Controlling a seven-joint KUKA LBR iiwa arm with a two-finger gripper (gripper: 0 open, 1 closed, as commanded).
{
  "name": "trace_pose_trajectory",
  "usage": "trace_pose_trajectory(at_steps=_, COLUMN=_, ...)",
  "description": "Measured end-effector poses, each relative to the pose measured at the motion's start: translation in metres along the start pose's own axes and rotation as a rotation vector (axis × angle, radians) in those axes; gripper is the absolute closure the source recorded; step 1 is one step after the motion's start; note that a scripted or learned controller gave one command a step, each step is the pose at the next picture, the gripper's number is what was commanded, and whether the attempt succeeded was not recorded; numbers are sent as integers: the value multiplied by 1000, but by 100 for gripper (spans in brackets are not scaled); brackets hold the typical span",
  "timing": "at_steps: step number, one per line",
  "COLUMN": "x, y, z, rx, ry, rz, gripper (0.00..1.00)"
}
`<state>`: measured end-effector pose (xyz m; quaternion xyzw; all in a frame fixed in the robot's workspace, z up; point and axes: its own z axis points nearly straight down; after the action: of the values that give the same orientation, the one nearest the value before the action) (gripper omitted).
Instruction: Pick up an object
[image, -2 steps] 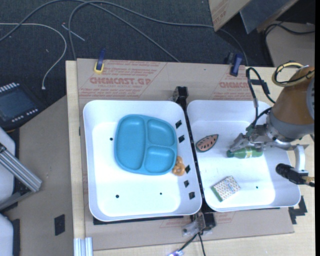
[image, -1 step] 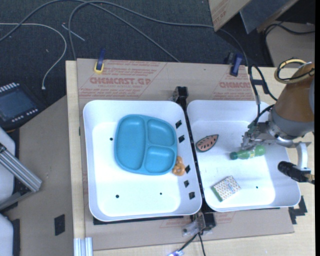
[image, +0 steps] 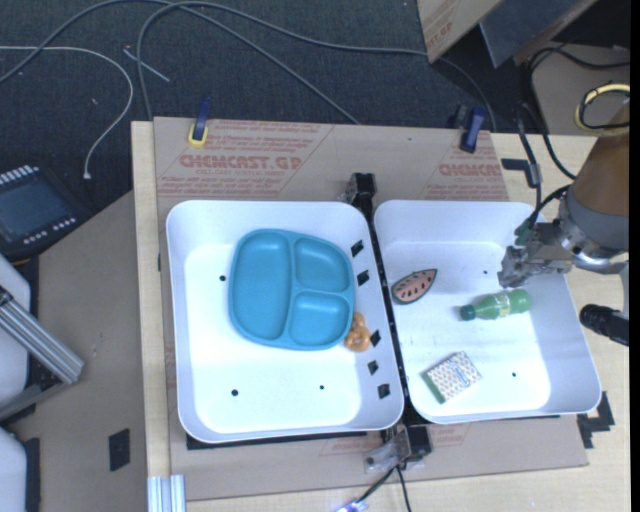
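Looking from the near edge of the tabletop (image: 270, 455), you are seeing two white bins lying side by side on the brown board. In the right bin (image: 560, 380), nearest to you, a small checkered packet (image: 452, 376) is lying flat and tilted, close to the front wall. Past it, a green bottle (image: 496, 305) is lying on its side, its darker cap end pointing toward the divider between the bins. Left of the bottle and slightly farther back, a brown and pink oval toy (image: 413, 286) is resting near the divider.

In the left bin (image: 200, 360), a blue divided plate (image: 290, 289) is sitting flat toward the back half, and a small orange piece (image: 357, 335) is touching or just beside its near right corner, next to the divider.

The hand (image: 520, 268) is hanging just above and behind the bottle's pale end, at the right side of the right bin. You cannot tell whether its fingers are spread or pressed together, and nothing is visibly sitting between them. The arm (image: 608, 195) is reaching in from the right edge.

Farther back, a blue clamp (image: 200, 128) and another clamp (image: 471, 128) are gripping the board's far edge.
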<state>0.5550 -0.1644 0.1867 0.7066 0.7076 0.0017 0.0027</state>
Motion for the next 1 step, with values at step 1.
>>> trace_pose_trajectory(at_steps=1, x=0, y=2, z=-44, rx=0, ry=0, rz=0, gripper=100)
